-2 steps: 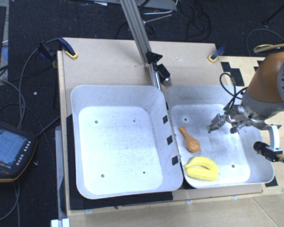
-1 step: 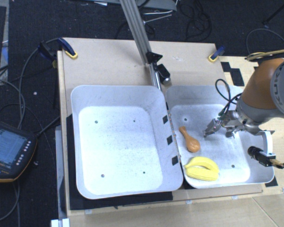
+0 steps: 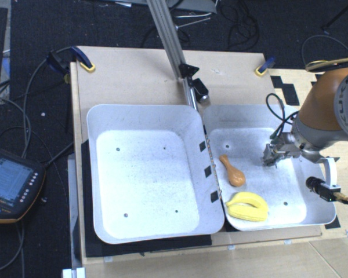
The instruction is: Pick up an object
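Two shallow white bins were seen side by side on the bench, and both candidate objects lay in the right bin (image 3: 290,216). An orange-brown pear-shaped object with a tapering neck (image 3: 232,171) was found close to the divider between the bins, its long axis running on a diagonal from the narrow end at upper left to the bulbous end at lower right. Just below it, near the front wall of the same bin, a yellow banana-like object (image 3: 247,207) lay with its long axis roughly across the view, the two things near each other but not seen to touch. The gripper (image 3: 272,157) was held low over the bin floor, to the right of the pear-shaped object and at about the same depth in the view, with bare white floor between them. Nothing was seen between its tips, and whether it stood open or closed could not be told at this scale. The pear-shaped object was judged the nearer target: it lay to the view's left of the gripper, while the yellow one lay further off toward the front. For a grasp across the narrow neck, a sideways shift toward the divider and a wrist turn to square the grip against that diagonal axis would probably be needed.
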Controlling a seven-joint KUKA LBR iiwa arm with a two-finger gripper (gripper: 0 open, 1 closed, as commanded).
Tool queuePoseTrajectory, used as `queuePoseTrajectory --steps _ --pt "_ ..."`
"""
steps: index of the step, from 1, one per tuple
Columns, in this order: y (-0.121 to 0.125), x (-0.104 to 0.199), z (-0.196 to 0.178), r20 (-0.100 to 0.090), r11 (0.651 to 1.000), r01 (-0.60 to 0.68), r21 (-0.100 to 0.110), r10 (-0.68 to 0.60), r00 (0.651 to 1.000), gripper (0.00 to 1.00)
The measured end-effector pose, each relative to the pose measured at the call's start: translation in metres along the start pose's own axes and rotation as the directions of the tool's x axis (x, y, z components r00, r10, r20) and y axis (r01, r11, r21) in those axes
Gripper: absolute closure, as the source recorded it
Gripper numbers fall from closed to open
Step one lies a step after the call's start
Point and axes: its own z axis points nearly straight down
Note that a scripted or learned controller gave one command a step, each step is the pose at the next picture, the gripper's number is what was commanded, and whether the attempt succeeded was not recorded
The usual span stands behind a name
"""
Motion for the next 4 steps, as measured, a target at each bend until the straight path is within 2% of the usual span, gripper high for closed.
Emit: queuePoseTrajectory --steps 3,4 --pt "0.009 0.004 -0.15 0.001 1.0 0.001 -0.003 -0.001 1.0 1.0" --pt "0.026 0.048 -0.152 -0.001 1.0 0.004 0.0 -0.004 1.0 1.0"
